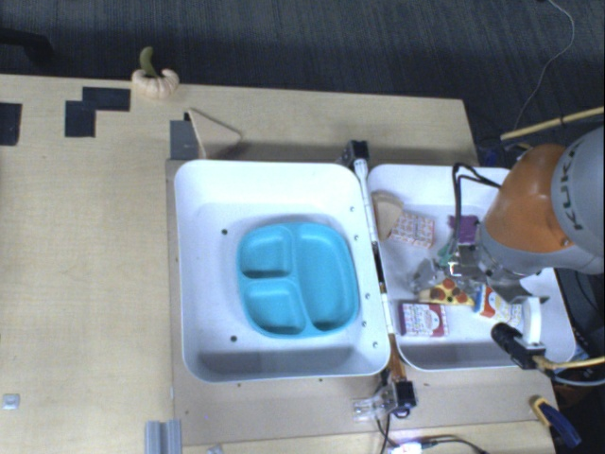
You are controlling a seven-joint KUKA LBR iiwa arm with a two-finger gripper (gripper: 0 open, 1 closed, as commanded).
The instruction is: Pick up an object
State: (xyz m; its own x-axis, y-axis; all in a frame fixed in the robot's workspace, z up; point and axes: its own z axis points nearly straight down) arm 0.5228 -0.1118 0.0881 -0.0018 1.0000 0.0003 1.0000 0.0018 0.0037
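The claw (437, 274) is hanging low inside the right bin (408, 185), over a jumble of small things. The arm's own bulk is hiding its working end, so how wide it is standing, or whether it is gripping anything, cannot be told. The likeliest candidate is lying right beneath it: a heap of small colourful pieces (458, 297), red, yellow and blue, too small to make out singly. Just towards the near wall a flat pink packet (423, 320) is lying face up. Further back a pale patterned packet (413, 227) is resting near a beige piece (385, 204), with a small purple block (464, 225) close beside the arm. All of these are looking light, so weight is posing no trouble; flatness is. The two packets are probably thin and slick, hugging the bin floor, and are offering little to pinch except an edge or a raised corner. The purple block is seeming stiffer and taller, and is probably giving the surest hold across its narrow sides. In the left bin (203, 218) a blue divided tray (298, 277) is sitting alone, rigid but broad, with only its rim offering a hold. Both bins are resting on the pale surface (85, 253).
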